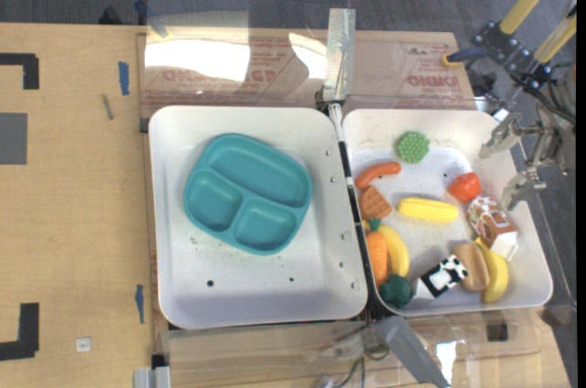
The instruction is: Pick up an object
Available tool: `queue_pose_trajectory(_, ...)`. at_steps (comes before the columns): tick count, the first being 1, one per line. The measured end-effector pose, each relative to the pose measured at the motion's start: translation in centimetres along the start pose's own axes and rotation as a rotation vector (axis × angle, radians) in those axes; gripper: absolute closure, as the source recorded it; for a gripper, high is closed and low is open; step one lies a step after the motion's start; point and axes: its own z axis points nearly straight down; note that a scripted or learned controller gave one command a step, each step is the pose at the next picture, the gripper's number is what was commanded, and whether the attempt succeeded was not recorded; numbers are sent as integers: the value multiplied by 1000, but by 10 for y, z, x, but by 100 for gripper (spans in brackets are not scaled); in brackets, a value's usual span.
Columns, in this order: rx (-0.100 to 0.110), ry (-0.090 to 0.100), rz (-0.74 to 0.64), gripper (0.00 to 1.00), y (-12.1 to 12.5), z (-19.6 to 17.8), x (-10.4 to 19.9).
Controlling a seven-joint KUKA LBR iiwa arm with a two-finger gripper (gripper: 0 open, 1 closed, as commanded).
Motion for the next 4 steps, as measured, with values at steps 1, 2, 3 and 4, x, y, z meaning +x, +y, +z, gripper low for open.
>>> queue_pose_trajectory(1, -3, 8, -14, 0, 12, 143, 7)
queue_pose_trajectory(2, 3, -6, -15, 0, 20, 151, 18)
queue_pose_trajectory(3, -2, -9, 78, 0, 91, 150, 26)
queue_pose_trajectory(4, 0, -8, -23, 0, 82, 152, -59)
